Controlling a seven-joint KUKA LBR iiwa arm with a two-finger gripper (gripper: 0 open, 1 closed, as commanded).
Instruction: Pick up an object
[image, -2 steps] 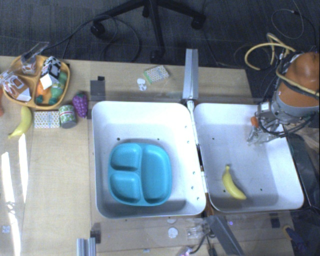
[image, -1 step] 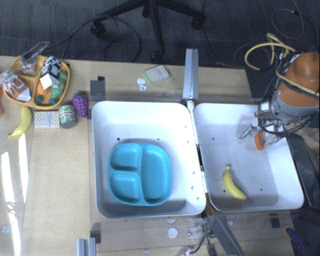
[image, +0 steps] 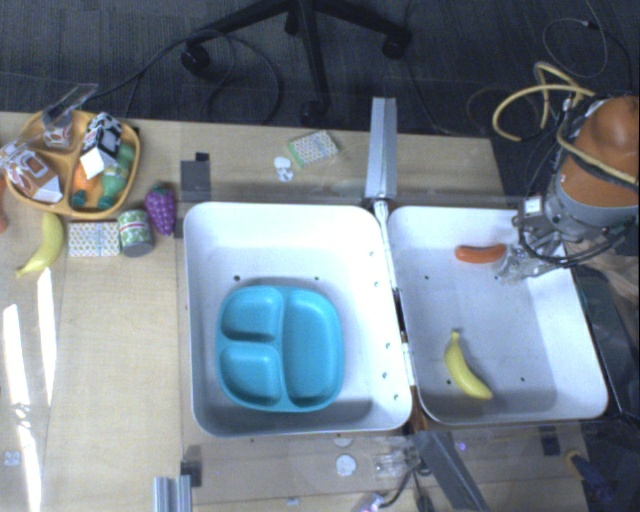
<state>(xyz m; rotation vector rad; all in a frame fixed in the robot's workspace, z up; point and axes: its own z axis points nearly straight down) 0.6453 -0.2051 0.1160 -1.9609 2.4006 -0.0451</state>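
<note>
A blue divided plate lies flat in the left bin, apart from the pickable things; in the right bin a banana rests near the front, well clear of the arm; an orange sausage-shaped toy lies at the back, just beside the gripper, probably its target; whether the fingers are spread or closed cannot be told; nothing shows between them.

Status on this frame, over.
Pincer low in right bin, beside hot dog. Nothing seen gripped. Banana lies apart, nearer front. Nothing in the way.

1 fixed camera above the bench, perhaps mid-distance, slanting down on 2 bins.
</note>
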